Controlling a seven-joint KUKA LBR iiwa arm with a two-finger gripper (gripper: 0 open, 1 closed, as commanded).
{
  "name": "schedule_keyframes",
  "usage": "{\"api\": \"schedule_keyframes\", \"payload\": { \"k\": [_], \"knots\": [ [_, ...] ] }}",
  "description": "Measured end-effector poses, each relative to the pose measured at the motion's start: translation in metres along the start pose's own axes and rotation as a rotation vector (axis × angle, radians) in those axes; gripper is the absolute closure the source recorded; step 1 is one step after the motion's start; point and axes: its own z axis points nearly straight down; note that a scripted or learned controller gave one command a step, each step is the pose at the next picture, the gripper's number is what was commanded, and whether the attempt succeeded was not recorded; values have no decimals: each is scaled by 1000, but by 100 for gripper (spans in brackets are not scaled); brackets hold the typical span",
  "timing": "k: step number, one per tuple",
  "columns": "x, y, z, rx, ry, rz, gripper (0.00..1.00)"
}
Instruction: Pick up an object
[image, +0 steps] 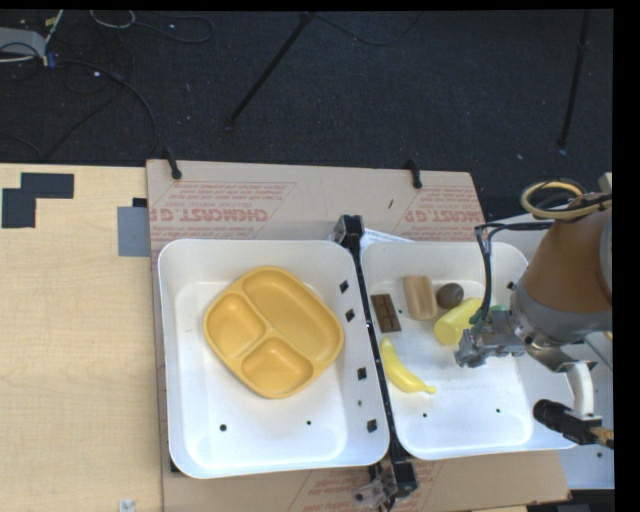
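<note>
The right bin (470, 430) holds a yellow banana (404, 371), a brown chocolate-like bar (385, 312), a tan wooden block (419, 297), a small dark round object (451, 294) and a yellow-green fruit (457, 321). My gripper (474, 350) hangs low over the right bin, just right of and below the yellow-green fruit, touching or nearly touching it. The arm's orange band (565, 265) sits above it at the right. The view does not show anything held.
The left bin (200, 430) holds a yellow three-compartment plate (272, 331). A black divider (368, 350) runs between the bins. Cardboard (300, 200) lies behind them. Cables (550, 195) loop by the arm at the right.
</note>
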Motion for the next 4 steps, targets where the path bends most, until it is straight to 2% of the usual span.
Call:
{"api": "schedule_keyframes", "payload": {
  "k": [2, 3, 4],
  "knots": [
    [-8, 9, -104, -2, -1, 0, 100],
    [42, 13, -103, 4, 1, -3, 100],
    [88, 29, -106, 3, 1, -3, 100]
  ]
}}
